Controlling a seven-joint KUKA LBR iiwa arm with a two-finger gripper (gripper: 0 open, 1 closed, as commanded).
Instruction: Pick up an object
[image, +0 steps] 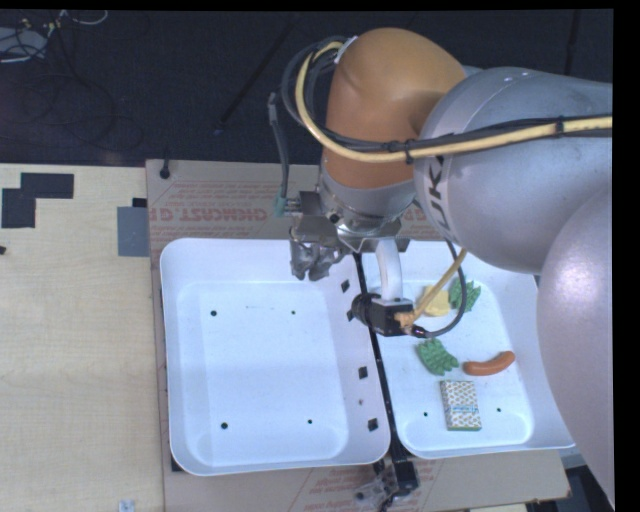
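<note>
My gripper (316, 262) hangs over the far right corner of the left bin (190, 350), beside the divide between the two bins. Nothing shows in its grasp. The right bin (520, 425) holds the objects. A yellow piece (437, 297) lies at its far side, with a green leafy piece (464, 294) touching it on the right. Closer to the middle sit a second green piece (436, 356) and an orange-red sausage (489, 364). A small patterned box (460, 404) lies near the front. All of them are right of and nearer than the gripper.
The grey arm with its orange band (390, 90) fills the upper right and overhangs the right bin's far and right sides. The bins rest on a brown board (220, 200); a pale wooden bench (70, 340) spreads to the left.
</note>
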